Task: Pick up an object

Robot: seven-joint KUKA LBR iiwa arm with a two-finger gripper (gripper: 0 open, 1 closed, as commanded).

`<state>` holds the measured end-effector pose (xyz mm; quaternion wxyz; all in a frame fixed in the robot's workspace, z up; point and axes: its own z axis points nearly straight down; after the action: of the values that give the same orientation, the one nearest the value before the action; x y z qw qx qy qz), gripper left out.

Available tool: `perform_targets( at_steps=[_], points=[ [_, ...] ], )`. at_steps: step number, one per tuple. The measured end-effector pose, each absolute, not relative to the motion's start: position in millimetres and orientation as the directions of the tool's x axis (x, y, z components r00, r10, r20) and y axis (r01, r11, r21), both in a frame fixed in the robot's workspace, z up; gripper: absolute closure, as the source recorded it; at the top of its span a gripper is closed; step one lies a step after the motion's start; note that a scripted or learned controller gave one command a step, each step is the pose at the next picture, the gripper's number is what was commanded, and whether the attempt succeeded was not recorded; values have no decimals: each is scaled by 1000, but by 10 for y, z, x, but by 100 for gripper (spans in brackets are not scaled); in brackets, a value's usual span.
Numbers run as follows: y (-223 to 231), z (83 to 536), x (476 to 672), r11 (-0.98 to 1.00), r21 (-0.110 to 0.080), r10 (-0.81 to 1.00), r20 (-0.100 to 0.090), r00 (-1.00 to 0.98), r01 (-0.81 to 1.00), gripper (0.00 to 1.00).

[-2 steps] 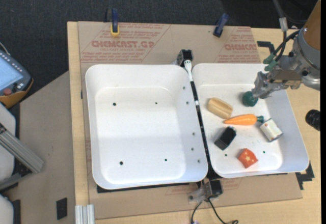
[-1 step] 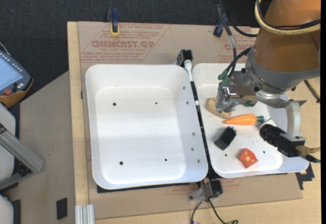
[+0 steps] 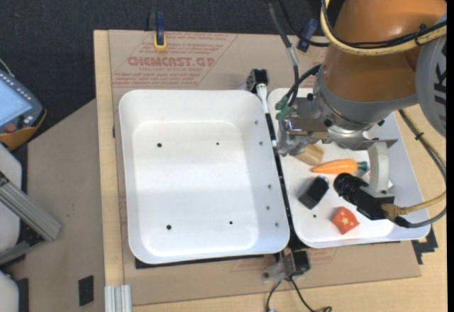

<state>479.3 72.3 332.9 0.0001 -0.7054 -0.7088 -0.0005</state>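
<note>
We see the gripper (image 3: 294, 139) low over the right bin's (image 3: 404, 162) left edge, near a carrot (image 3: 335, 166); its closure we cannot tell.

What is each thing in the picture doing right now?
Carrot: lying flat in the right bin.
Red block: resting near the bin's front edge.
Black block: lying beside the carrot, apart.
Tan block: lying under the gripper.
Left bin: sits level.

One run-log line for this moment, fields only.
arm: over right bin | gripper: low by left wall, grasp unconfirmed | objects: carrot, tan block, black block, red block | left bin: white
</note>
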Motion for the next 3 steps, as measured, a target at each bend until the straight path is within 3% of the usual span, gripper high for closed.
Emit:
perform_targets(
  at_steps=[1,2,3],
  points=[
    [1105,4379,4801,5,13,1000,4,-5,1000,100],
    [1513,4920,5066,4,9,1000,3,-4,1000,100],
    [1816,4882,5069,3,4,1000,1,-3,1000,100]
  ],
)
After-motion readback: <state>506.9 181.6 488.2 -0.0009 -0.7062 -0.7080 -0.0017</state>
